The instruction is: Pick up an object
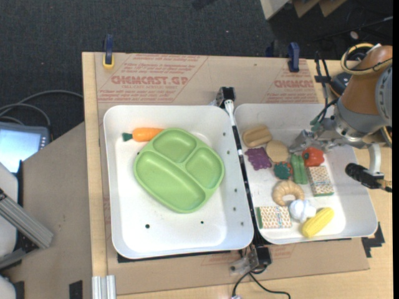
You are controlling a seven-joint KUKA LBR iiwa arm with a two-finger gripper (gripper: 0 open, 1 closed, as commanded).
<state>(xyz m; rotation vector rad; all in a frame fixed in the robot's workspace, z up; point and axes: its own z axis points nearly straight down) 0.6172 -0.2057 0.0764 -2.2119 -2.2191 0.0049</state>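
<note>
Over the right bin (355,226), the gripper (310,147) hangs low above a red toy tomato (314,157) amid mixed play food: a croissant (288,192), corn cob (317,222), purple grapes (259,159) and bread (257,135). Whether its fingers are spread or pinching cannot be told. Beside it, the left bin (124,223) holds a green divided plate (179,169) and a toy carrot (142,134).

The surface (156,80) is a brown board printed with red lettering; two blue clamps (109,50) grip its far edge; dark carpet (124,11) lies beyond it; a grey cable (37,101) loops at the left beside a lit screen (19,148).
</note>
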